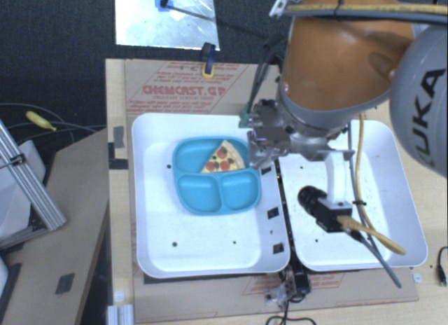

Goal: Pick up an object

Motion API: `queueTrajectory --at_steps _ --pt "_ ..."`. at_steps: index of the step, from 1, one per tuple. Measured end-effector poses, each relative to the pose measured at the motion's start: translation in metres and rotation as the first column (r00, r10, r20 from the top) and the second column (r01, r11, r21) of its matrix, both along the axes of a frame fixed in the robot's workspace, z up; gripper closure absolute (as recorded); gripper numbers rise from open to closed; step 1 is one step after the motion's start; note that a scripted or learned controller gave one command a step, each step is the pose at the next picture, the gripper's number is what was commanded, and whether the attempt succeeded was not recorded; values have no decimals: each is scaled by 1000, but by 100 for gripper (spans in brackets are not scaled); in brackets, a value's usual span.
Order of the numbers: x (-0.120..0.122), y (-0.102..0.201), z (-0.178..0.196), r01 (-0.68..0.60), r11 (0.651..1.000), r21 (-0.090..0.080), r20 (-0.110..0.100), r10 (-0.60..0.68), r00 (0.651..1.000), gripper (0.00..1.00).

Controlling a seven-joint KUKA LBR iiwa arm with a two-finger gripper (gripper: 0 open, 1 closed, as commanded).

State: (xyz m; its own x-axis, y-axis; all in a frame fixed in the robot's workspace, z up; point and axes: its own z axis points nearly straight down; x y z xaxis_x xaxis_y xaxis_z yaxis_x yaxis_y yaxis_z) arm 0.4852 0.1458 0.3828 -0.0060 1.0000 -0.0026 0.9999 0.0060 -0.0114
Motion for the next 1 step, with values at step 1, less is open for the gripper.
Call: queueTrajectory --at_steps 1 --pt "1 23 4 0 1000 4 14 0 1000 100"
